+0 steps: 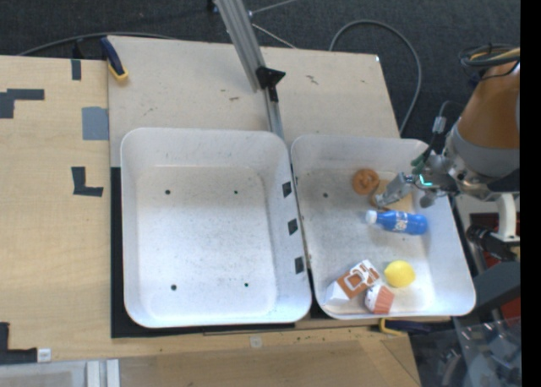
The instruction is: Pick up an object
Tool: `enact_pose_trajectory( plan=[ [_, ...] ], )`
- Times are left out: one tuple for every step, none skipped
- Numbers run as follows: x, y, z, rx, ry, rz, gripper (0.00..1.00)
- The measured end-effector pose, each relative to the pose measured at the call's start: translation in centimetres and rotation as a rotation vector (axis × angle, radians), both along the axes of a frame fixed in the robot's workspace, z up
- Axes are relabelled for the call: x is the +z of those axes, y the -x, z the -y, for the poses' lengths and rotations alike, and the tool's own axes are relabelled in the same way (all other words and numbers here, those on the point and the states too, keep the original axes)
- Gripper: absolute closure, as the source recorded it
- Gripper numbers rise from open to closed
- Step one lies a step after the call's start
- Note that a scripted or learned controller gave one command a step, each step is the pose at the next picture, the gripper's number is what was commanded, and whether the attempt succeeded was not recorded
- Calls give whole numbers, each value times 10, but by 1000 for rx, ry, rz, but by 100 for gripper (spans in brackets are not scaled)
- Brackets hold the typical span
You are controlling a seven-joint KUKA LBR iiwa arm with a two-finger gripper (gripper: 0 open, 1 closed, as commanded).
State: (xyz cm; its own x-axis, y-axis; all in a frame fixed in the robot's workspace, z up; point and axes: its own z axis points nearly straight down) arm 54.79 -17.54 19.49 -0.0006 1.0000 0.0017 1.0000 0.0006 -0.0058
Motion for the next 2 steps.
enact_pose_trajectory(
  plan=[
    [2, -1, 0, 2, 1, 4, 0],
    [-43, 2, -6, 1, 1, 0, 0]
  ],
)
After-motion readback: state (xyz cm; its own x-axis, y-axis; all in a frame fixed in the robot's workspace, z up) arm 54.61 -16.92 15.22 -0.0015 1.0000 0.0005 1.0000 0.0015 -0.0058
